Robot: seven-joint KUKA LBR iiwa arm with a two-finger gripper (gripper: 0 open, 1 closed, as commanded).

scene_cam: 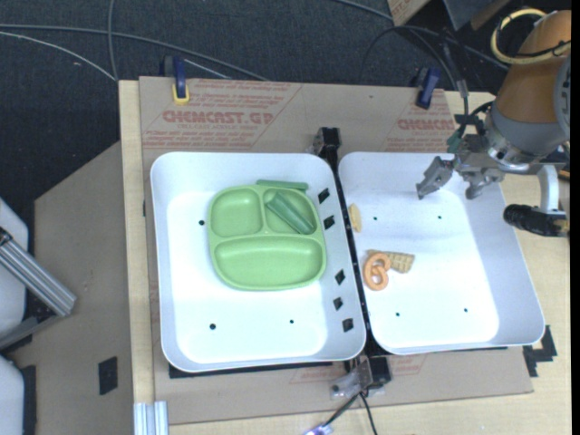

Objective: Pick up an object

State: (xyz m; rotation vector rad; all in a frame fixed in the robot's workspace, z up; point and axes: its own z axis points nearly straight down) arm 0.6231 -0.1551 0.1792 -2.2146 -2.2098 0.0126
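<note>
In the right bin point(471, 306) lie an orange ring-shaped piece point(376, 273), a tan waffle-like piece point(401, 262) touching it, and a small tan bit point(354, 217) near the bin's left wall. My gripper point(449, 188) hovers over the far right part of that bin, fingers spread open with nothing between them. It is well apart from the orange ring, up and to the right of it. The left bin point(181, 315) holds a green divided plate point(265, 259) with a dark green piece point(290, 210) in its upper right compartment.
A central divider with black clips point(337, 243) runs between the bins. Blue clamps point(181, 80) point(426, 85) hold the cardboard base at the back. A metal rail point(32, 270) lies off the bench at left.
</note>
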